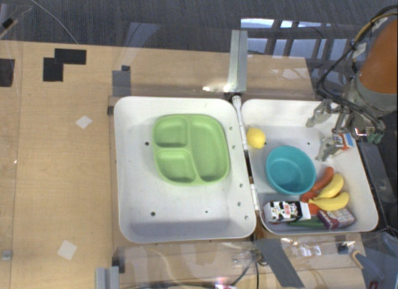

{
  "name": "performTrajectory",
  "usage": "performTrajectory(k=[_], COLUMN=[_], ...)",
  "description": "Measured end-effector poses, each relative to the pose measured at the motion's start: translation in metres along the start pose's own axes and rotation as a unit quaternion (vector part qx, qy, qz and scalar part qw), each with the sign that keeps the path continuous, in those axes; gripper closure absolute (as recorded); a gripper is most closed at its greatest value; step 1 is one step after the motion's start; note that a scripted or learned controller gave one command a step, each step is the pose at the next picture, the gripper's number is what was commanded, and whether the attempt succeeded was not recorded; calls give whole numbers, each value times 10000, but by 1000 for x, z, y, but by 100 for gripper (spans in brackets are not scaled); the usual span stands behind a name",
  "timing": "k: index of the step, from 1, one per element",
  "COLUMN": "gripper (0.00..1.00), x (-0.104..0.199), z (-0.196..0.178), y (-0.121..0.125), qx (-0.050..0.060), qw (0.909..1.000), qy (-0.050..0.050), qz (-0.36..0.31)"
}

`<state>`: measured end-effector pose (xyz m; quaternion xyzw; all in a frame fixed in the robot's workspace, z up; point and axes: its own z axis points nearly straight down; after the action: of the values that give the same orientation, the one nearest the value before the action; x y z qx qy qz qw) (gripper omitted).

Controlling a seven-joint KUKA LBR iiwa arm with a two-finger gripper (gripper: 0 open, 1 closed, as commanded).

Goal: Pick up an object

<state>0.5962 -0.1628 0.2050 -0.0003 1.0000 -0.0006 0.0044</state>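
Note:
The right bin (298, 115) holds a yellow lemon (255, 137), a teal bowl (290, 168), yellow bananas (331, 194) and an orange-red carrot-like piece (318, 183). It also holds a small printed carton (283, 211) and a purple box (336, 218). My gripper (323, 131) hangs over the bin's far right part, above and to the right of the bowl. It is open, with nothing between its fingers (318, 114). The orange band of the arm (379, 64) is at the right edge.
The left bin (137, 207) holds a green divided plate (189, 148). A metal divider (244, 151) runs between the bins, with an upright post (238, 58) behind it. Cables (339, 64) hang near the arm. Wooden bench (56, 157) stretches to the left.

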Motion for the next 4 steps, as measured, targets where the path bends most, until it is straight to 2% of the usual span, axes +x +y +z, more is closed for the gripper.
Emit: performTrajectory(k=[1,2,3,4], gripper=[0,0,0,0], x=[-23,-46,-38,4], z=[109,115,114,113], y=[10,-20,44,51], qx=[-15,2,-11,0], qw=[9983,10000,9999,9985], qy=[32,-34,-36,-48], qz=[-574,-50,-117,540])
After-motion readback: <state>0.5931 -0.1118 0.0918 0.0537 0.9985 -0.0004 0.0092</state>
